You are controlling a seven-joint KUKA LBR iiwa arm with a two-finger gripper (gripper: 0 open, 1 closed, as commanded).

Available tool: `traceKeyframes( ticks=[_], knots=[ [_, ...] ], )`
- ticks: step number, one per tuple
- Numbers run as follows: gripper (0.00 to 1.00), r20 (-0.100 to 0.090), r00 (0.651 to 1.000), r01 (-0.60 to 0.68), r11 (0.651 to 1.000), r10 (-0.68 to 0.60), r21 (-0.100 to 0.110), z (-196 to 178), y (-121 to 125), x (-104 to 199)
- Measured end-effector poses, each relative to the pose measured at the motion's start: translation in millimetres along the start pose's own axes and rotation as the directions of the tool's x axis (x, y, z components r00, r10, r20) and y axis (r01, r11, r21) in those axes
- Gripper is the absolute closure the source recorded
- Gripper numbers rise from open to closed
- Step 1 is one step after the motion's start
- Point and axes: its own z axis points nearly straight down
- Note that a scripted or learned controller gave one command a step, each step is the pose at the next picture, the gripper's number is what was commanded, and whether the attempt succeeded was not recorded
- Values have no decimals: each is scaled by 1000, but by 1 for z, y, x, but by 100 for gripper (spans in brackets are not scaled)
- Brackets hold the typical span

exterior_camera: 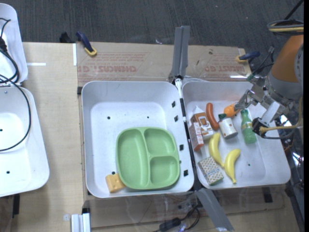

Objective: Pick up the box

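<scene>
The brown and white cardboard box [198, 127] lies in the right white bin [270, 175], against its left wall, with a red sausage [211, 115] and a white can [228, 128] just beside it and two yellow bananas [223, 156] below. My claw [254, 100] hangs over that bin's far right side, near a green bottle [248, 126], and I cannot tell how it is set. The left white bin [96, 129] holds a green divided plate [147, 157].

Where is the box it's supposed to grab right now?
The box lies in the right bin, against its left wall, just left of the sausage and above the two bananas.
</scene>
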Motion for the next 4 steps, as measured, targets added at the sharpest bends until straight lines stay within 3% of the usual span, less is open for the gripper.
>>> traceKeyframes(
  ticks=[1, 2, 3, 4],
  knots=[
    [0, -7, 955, -297, 955, 297, -4, 57, -57, 56],
    [100, -9, 956, -293, 956, 293, -8, 46, -55, 56],
    [100, -6, 957, -292, 957, 292, -7, 38, -55, 56],
    [100, 0, 920, -393, 920, 393, 1, -36, -63, 132]
  ],
)
